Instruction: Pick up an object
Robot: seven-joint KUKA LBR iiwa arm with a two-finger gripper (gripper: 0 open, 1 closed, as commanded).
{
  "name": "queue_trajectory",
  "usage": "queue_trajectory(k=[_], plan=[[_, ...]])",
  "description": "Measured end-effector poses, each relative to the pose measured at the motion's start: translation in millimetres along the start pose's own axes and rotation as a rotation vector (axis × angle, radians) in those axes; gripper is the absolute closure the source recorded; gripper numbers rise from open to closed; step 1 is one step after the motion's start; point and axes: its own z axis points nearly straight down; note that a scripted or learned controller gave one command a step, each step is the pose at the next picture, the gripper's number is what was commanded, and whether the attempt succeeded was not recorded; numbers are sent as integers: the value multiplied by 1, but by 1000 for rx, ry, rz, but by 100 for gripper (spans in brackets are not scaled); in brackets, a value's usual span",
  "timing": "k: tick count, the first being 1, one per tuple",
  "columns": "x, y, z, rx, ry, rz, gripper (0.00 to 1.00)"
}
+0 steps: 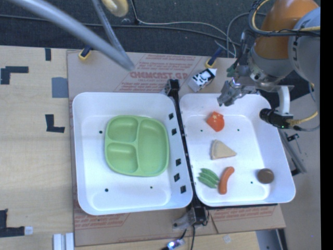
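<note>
in the right bin (291, 189), small red strawberry (215, 121), tan wedge (222, 150)

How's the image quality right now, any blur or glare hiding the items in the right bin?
Camera view: even, soft lighting; right bin items sharp; the tomato and sausage read clearly; mild glare on the white bin walls; the grey bars at top left are blurred.

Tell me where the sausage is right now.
The sausage lies in the right bin, near its front edge, between the green beans and the brown ball, below the wedge.
</note>
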Motion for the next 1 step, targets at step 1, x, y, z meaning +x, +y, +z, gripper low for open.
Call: queue_trajectory(k=[1], plan=[[0, 1, -37, 0, 0, 0, 100]])
